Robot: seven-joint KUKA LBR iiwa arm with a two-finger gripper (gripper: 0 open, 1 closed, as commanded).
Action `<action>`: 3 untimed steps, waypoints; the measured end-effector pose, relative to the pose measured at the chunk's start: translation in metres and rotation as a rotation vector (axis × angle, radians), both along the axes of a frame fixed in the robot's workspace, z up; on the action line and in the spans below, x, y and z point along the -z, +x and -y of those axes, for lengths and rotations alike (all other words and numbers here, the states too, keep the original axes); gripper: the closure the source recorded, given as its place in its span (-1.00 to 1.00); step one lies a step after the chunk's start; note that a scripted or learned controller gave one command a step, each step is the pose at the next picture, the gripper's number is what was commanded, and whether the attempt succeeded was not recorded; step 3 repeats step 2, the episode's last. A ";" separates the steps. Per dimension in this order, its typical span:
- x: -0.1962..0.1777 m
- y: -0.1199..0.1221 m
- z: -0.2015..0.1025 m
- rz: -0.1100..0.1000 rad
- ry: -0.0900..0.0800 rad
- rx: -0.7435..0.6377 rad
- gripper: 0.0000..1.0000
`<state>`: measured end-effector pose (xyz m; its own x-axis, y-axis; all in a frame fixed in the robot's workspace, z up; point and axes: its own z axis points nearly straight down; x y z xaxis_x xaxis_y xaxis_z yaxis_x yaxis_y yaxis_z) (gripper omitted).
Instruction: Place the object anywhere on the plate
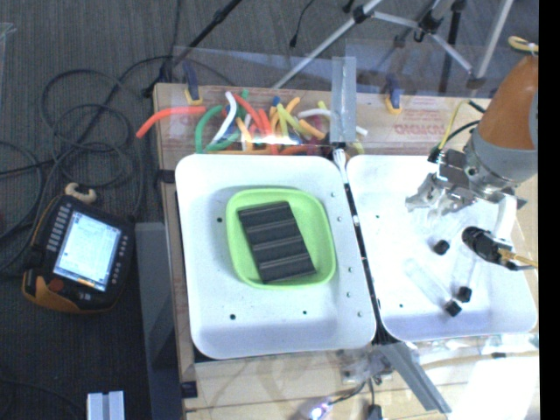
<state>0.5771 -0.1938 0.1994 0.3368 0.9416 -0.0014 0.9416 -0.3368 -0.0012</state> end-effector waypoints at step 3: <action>-0.066 -0.051 0.018 0.000 -0.002 0.134 -1.00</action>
